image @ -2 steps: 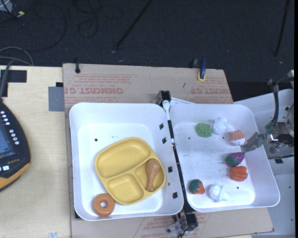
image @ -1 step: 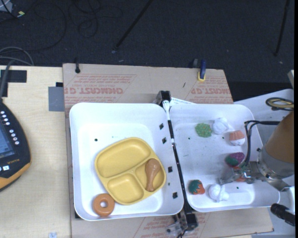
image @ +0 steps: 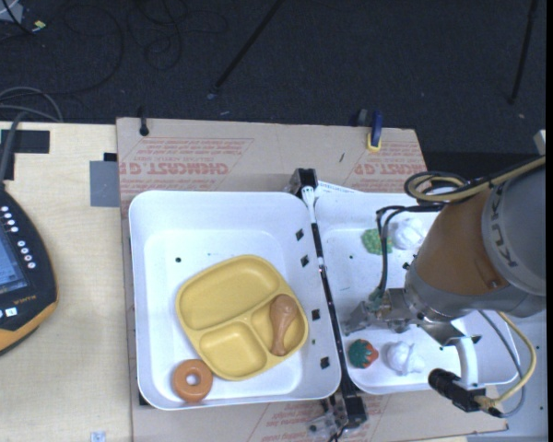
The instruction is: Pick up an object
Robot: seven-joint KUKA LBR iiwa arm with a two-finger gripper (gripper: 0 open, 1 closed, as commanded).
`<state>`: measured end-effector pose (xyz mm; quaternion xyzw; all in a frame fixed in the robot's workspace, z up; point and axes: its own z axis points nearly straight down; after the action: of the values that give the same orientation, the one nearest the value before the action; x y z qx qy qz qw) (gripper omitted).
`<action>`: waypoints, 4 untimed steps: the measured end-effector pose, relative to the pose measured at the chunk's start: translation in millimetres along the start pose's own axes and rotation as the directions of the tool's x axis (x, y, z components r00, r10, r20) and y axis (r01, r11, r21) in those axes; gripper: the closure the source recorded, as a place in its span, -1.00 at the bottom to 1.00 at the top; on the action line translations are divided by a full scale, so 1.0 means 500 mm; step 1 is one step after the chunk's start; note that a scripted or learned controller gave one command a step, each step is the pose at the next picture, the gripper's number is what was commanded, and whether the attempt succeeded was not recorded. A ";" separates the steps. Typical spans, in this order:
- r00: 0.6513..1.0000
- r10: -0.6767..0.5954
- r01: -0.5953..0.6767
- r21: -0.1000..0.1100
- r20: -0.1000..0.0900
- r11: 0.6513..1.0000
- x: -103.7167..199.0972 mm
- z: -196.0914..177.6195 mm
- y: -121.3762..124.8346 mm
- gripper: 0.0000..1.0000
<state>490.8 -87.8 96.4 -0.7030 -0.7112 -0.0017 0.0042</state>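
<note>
Nearest the lens, the grey arm (image: 470, 256) with its orange band reaches over the right bin (image: 350, 219), and its bulk covers the gripper (image: 387, 313); whether the pincer is open or closed, or has hold of anything, cannot be told. By the right bin's near edge lie a red-and-green toy (image: 361, 352) and a white object (image: 401, 357), near each other. A green piece (image: 375, 241) and another white object (image: 407, 235) sit toward its far edge. A yellow divided tray (image: 226, 297) in the left bin (image: 157, 274) carries a brown drumstick (image: 282, 320). A doughnut (image: 193, 380) lies at that bin's near-left corner.
</note>
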 end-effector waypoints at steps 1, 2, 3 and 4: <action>1.000 0.011 -0.011 0.004 0.004 1.000 0.131 -0.091 0.010 -1.00; 1.000 0.011 -0.011 -0.020 0.009 1.000 0.103 -0.744 0.042 -1.00; 1.000 0.002 -0.002 0.001 0.009 1.000 0.111 -0.743 0.041 1.00; 1.000 0.009 -0.009 0.006 0.008 1.000 0.191 -0.585 0.062 1.00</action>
<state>521.9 5.6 389.6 -0.7060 -0.7081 0.0032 0.0033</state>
